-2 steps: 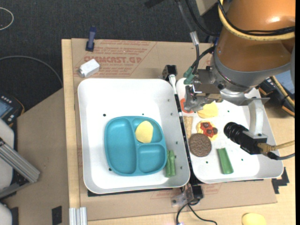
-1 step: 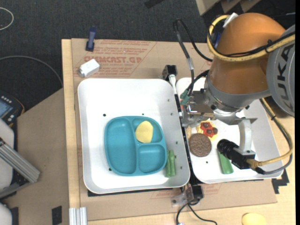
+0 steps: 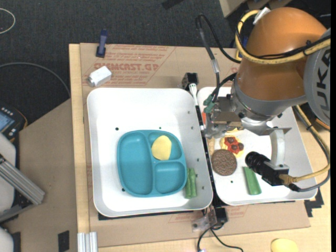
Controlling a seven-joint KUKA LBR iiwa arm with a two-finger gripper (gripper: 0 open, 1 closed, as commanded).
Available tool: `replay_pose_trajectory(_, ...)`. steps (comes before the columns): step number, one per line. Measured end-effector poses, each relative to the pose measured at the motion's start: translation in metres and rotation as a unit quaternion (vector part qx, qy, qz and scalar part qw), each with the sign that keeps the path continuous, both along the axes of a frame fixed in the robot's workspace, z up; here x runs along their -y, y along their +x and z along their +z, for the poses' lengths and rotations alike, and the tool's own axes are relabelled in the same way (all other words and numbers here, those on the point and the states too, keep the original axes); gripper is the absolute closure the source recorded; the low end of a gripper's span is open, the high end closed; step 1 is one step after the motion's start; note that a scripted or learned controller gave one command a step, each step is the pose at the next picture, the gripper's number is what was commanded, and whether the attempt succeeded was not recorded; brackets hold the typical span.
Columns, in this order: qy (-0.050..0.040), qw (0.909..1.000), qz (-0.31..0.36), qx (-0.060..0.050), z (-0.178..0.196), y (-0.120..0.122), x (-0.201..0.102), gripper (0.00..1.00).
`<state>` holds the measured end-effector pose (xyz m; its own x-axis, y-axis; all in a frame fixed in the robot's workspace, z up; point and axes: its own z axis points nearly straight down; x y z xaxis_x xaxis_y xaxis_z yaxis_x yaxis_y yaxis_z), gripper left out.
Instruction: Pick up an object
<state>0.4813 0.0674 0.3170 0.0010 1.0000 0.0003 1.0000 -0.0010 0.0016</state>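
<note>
My gripper [image 3: 216, 121] hangs over the left part of the right bin [image 3: 294, 140], mostly hidden under the big orange wrist. Just below it in that bin lie a small red and orange item [image 3: 231, 144], a brown round disc [image 3: 224, 163] and a green stick [image 3: 252, 181]. The left bin [image 3: 105, 119] holds a blue divided plate [image 3: 139, 164] with a yellow rounded piece [image 3: 161, 147] in its upper right compartment. A dark green stick [image 3: 190, 182] lies against the plate's right edge.
The bins stand on a cardboard sheet [image 3: 136, 62] that carries a small white block [image 3: 100, 76] and a blue clip [image 3: 102, 43] at the back left. Cables [image 3: 207, 41] run down to the wrist. A yellow thing [image 3: 284, 244] sits off the bench at the front right.
</note>
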Motion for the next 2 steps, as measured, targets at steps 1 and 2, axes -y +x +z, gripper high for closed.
replay_pose_trajectory(1,0.0014,0.9999,0.001,0.010,0.228,-0.002,0.013,1.00)
replay_pose_trajectory(2,-0.0011,1.0000,0.001,-0.007,0.111,-0.003,-0.012,1.00)
